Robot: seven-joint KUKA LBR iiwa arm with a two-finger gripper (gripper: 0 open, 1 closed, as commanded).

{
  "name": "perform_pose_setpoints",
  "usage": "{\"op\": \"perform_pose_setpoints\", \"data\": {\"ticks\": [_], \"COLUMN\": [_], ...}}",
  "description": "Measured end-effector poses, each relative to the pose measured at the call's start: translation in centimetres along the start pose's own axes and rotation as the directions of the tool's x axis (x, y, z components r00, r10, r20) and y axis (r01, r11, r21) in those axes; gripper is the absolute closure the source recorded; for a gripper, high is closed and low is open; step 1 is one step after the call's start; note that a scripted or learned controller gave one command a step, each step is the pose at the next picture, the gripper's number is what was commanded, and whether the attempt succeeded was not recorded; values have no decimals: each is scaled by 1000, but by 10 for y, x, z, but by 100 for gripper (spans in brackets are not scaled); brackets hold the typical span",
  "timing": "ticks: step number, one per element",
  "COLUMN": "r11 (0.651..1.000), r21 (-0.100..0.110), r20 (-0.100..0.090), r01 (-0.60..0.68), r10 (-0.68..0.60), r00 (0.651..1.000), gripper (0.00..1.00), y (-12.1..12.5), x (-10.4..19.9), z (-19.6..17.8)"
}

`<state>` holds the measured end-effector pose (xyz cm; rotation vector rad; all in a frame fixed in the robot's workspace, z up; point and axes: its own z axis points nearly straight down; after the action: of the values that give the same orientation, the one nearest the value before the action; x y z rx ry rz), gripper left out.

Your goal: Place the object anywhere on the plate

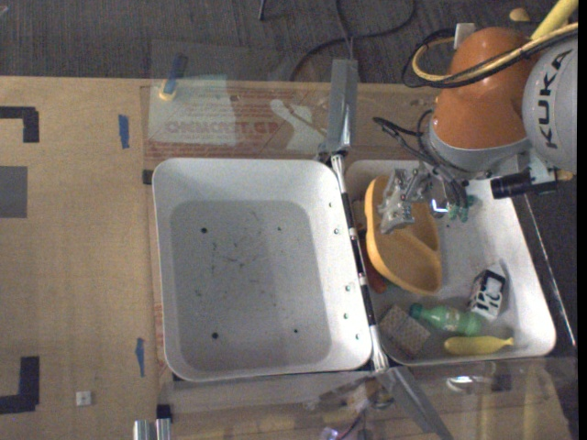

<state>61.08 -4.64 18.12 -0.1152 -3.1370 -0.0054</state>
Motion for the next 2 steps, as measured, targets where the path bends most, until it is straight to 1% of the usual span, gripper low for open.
{"op": "perform_pose_setpoints", "data": {"ticks": [1,2], "r11": [999,995], "r21": [10,2], "r20": [19,11], "r01": [33,103], "r10": [-33,-103], "r00": [999,995], "gripper": [100,100], "y": [40,110], "x": [-1,36], "z": [-10,-4]}}
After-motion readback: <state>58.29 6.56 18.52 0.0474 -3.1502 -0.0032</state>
